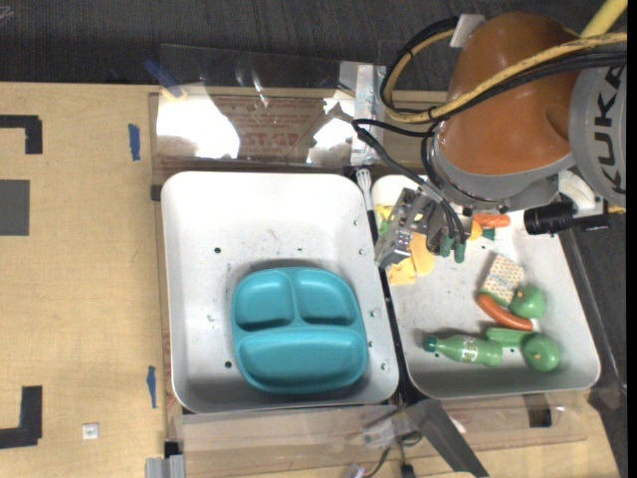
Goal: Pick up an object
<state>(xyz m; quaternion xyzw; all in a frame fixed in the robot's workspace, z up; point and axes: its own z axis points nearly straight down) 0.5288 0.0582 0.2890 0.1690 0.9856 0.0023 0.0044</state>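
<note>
My gripper [418, 232] hangs low over the upper left part of the right bin [577, 297], under the orange wrist band. A yellow object [416, 265] lies right beneath it, partly hidden, and I cannot tell whether the two touch. Lower in the same bin lie a green bottle [465, 348], an orange carrot [505, 313], a checkered block [503, 279] and two round green pieces [529, 302] [541, 353]. A small orange piece [491, 222] peeks out beside the wrist.
The left bin [199, 217] holds a teal divided plate [297, 329] at its front. Black and yellow cables loop above the arm. A clear plastic sheet [259, 118] lies behind the bins, and cardboard covers the bench on the left.
</note>
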